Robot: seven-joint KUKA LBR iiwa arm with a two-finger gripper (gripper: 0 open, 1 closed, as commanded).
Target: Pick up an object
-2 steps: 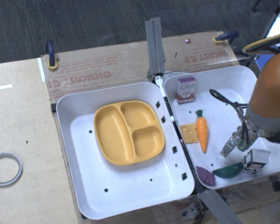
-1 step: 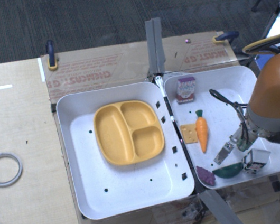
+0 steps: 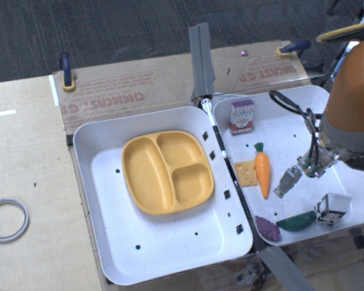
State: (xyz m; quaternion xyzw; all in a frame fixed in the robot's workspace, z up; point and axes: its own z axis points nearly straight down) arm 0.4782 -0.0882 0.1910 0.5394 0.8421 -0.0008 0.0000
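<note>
The gripper (image 3: 287,182) hangs over the right bin (image 3: 285,136), just right of the carrot (image 3: 262,169); I cannot tell its state.

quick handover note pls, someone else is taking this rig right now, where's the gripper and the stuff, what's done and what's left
Gripper: low over the right white bin, just right of the orange toy carrot. Nothing seen between its jaws; open or shut cannot be told.

Things in the right bin: toy carrot beside a tan square cracker; small purple-and-white carton at the far end; purple toy, dark green toy vegetable and small white box along the near edge.

Left white bin: yellow divided plastic plate.

Done: arm is positioned in the right bin. Left: grasp and lift an object; the carrot is nearest.
</note>
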